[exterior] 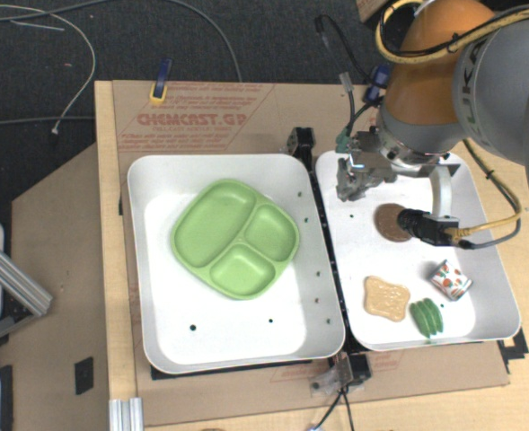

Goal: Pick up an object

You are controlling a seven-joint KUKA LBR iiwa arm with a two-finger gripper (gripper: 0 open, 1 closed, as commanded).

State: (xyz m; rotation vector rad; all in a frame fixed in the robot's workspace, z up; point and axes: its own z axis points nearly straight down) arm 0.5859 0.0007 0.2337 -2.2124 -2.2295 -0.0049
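Camera view is showing the gripper (352,185) hanging over the right bin's (493,317) far left corner; whether it is gripping anything cannot be told. A brown disc (390,222) is lying mid-bin, with toast (386,299), a green pod (427,317) and a small carton (450,279) sitting near the front edge. A green divided plate (235,238) is resting in the left bin (156,330).

two shallow white bins sit side by side on one bench: the left bin (156,321) and the right bin (493,317). the left bin holds one thing, a green divided plate (235,238) with three compartments. the right bin holds four small things: one brown round disc (390,224), one tan toast-shaped piece (386,299), one green pod-like piece (427,317), and one small red-and-white carton (450,279). one blue clamp (163,79) sits beyond the left bin.
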